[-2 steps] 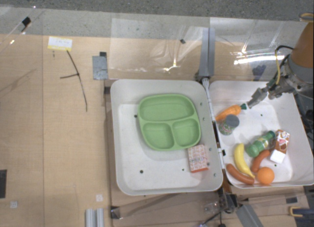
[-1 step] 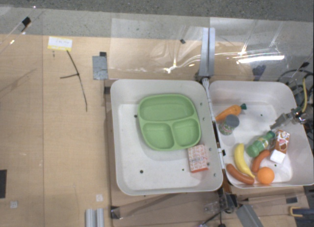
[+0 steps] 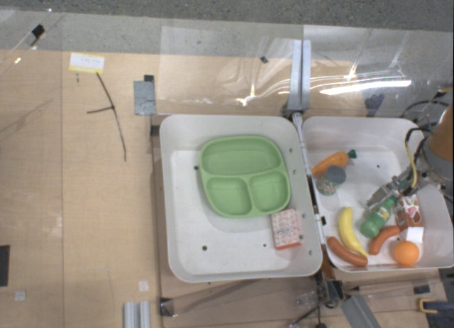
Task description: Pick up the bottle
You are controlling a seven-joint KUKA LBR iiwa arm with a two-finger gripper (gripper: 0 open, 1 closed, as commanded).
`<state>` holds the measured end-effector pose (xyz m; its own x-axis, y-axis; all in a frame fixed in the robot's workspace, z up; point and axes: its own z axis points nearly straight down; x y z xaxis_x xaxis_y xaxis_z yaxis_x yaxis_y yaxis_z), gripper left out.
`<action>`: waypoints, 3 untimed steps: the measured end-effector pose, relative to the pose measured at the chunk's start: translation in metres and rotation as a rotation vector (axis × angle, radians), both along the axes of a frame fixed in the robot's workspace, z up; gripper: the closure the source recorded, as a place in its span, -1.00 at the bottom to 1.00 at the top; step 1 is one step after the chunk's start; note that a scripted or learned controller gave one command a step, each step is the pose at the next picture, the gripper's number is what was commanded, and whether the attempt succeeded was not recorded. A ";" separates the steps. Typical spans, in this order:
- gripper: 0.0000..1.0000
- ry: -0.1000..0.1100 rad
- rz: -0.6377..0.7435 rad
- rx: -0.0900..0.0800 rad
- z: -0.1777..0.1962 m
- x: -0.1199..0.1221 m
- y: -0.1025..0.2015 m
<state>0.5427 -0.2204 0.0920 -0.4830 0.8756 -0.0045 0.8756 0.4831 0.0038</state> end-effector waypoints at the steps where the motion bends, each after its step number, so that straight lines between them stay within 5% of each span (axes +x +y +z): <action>1: 1.00 -0.009 -0.003 -0.002 0.013 0.002 -0.002; 2: 1.00 -0.003 -0.093 0.001 0.083 0.000 0.088; 3: -1.00 -0.002 -0.094 0.001 0.083 -0.001 0.087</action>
<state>0.5420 -0.1330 0.1747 -0.3989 0.9170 -0.0046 0.9169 0.3990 0.0064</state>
